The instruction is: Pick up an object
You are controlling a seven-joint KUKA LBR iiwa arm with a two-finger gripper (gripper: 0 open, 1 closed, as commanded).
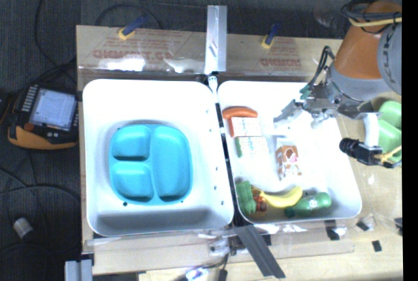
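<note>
My gripper (302, 115) hangs over the upper right part of the right bin (339, 172), its fingers spread open with nothing between them. Below and left of it lie a small brown-and-white snack packet (287, 161) and a white-and-green box (251, 144). An orange-red sausage-shaped item (239, 112) rests at the bin's top left. Along the front wall sit a banana (282, 197), a green bottle (311, 203) and a dark green item (244, 193).
The left bin (98, 142) holds a blue divided tray (150, 162). A grey post (216, 38) stands behind the seam between the bins. The arm's orange band (358, 44) is at the upper right.
</note>
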